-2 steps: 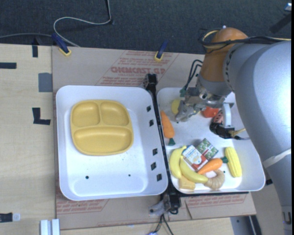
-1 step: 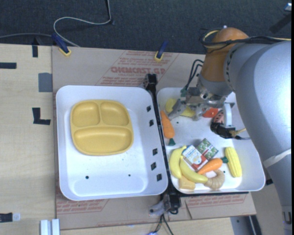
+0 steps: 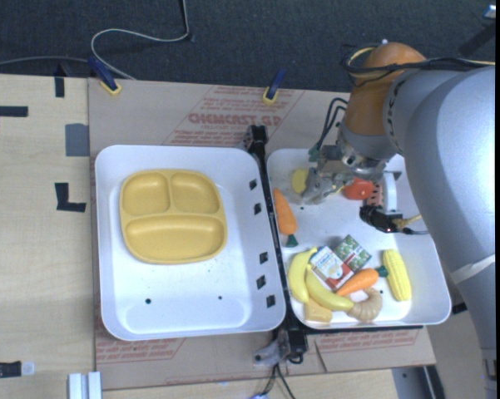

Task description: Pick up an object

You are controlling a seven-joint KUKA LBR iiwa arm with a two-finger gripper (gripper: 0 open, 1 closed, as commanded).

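Looming largest at the right edge of the frame, the grey arm (image 3: 457,165) is reaching in, its bulk cut off by the border and covering part of the right bin (image 3: 424,306). Its orange band (image 3: 374,98) is showing in the upper right.

Below the band, the gripper (image 3: 323,183) is hanging over the upper part of the right bin; whether it is spread or pressed together cannot be told, as its tip is blurring into the clutter beneath. A small yellow object (image 3: 299,180) is lying just beside it on the left, and a red object (image 3: 358,190) just to its right, partly hidden by the wrist hardware.

A carrot (image 3: 284,214) is lying along the bin's left wall. Toward the lower right of the frame, a pile is sitting in the bin: a banana (image 3: 304,279), a small printed packet (image 3: 339,258), a second carrot (image 3: 358,282), a corn cob (image 3: 397,274) and a tan piece (image 3: 366,307) too small to identify.

The left bin (image 3: 183,306) is bearing a yellow divided plate (image 3: 173,216) in its upper half.
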